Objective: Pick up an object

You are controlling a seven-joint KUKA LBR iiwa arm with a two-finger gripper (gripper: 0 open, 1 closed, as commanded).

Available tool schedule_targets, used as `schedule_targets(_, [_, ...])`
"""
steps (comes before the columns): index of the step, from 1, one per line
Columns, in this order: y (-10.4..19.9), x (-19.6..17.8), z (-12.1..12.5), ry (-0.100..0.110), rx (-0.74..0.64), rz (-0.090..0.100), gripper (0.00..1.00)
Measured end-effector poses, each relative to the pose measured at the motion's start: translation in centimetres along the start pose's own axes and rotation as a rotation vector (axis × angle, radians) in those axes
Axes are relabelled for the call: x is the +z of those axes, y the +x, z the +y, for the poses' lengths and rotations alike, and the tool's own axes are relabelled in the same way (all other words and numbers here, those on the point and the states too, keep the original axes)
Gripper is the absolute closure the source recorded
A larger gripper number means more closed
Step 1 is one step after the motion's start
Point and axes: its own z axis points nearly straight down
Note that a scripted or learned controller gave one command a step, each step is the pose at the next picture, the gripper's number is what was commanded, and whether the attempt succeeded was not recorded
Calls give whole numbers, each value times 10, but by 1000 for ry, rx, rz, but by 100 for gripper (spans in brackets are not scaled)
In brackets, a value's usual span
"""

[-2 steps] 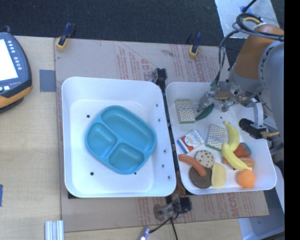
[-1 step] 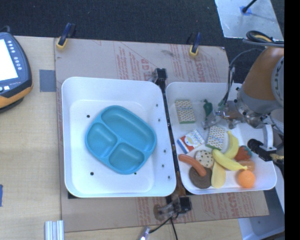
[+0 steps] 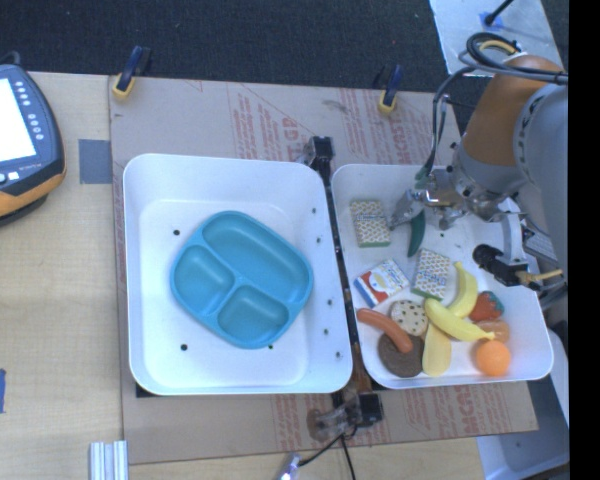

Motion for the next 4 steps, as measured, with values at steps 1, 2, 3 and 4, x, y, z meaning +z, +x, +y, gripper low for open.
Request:
schedule_targets(1, [-22,0,12,-1,1,0,0])
schedule_targets(2, [-4,0,-9,2,0,0,0])
schedule_targets(3, [3,0,11,-1,0,0,0])
schedule_targets(4, [-23,0,1,2,1,1,0])
